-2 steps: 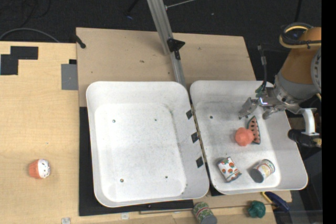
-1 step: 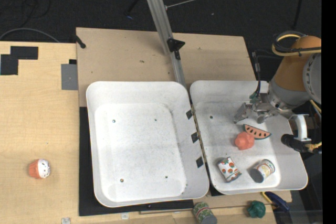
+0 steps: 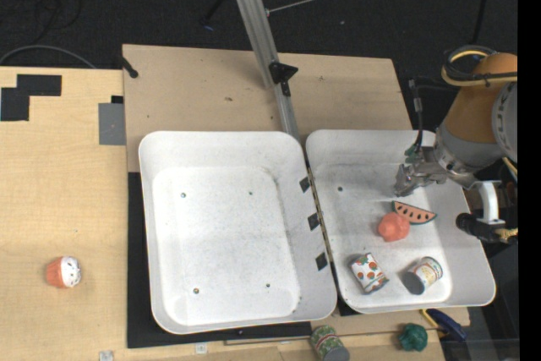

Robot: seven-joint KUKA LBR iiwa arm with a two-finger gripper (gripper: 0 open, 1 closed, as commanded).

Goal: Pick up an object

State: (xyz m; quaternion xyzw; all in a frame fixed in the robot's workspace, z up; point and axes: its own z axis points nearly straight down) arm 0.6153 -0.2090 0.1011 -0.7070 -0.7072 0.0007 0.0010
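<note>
Nearest the camera, outside the bins on the front edge of the bench (image 3: 211, 89), lie a green toy (image 3: 412, 337) and a small dark jar (image 3: 326, 342), both out of the arm's working area. Just behind them, along the front of the right bin (image 3: 338, 156), a patterned can (image 3: 368, 273) with red spots lies tilted and a second can (image 3: 422, 275), with a dark open end and a yellow label, rests on its side; they are near each other but not touching. Farther in, a red rounded lump (image 3: 392, 226) sits just beside a watermelon slice (image 3: 414, 212), a flat wedge with an orange-red face and a green rind along its curved edge. This slice looks like the likeliest target, since the hand (image 3: 413, 179) hangs close behind it, low over the bin floor and tipped downward, seemingly lined up for a descent on that cluster. Nothing shows between its fingers, and whether they are spread or closed I cannot tell at this size. The slice lies flat and thin, so a pinch from above may slip off it. The left bin (image 3: 152, 156) sits alongside, and a small orange-and-white ball (image 3: 63, 272) rests far off at the left.
</note>
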